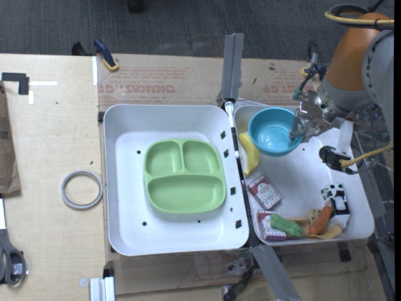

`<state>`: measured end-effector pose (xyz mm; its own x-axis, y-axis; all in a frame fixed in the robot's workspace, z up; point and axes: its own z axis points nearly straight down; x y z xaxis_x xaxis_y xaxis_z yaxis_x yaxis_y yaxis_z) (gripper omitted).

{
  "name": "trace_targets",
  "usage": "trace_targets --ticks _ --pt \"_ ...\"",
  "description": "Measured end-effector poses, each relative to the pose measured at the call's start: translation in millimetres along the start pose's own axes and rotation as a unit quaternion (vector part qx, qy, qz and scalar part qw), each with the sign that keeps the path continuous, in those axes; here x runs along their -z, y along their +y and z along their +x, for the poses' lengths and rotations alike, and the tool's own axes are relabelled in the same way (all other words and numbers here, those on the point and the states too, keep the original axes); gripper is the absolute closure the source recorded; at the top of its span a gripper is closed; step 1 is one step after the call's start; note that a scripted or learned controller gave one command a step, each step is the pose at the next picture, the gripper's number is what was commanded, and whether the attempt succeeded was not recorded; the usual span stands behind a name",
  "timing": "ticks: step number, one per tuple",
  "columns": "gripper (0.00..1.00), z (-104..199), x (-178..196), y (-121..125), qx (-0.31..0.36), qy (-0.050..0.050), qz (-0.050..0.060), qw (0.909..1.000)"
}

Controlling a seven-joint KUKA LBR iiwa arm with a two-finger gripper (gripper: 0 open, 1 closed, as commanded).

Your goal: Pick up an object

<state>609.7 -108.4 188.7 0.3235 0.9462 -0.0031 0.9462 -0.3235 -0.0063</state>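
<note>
The bench (pixel 50 137) bears two white bins (pixel 119 187). Beside them lie a tape ring (pixel 81 189), scissors (pixel 11 262) and cardboard (pixel 163 86).

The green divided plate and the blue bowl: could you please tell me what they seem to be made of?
Green divided plate: probably moulded plastic or silicone, matte, with even colour and soft rounded ridges. Blue bowl: likely plastic, slightly glossy, with a faint sheen inside.

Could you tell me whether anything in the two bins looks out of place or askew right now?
The blue bowl in the right bin sits tilted against the far wall, with the gripper at its rim. The yellow banana is wedged against the divider. The green plate lies flat in the left bin.
</note>
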Motion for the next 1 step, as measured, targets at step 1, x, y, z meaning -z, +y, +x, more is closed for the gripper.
trace_targets --ticks 1 --pt "1.00 80.7 4.5 -16.4 -0.151 -0.003 -0.003 0.9885"
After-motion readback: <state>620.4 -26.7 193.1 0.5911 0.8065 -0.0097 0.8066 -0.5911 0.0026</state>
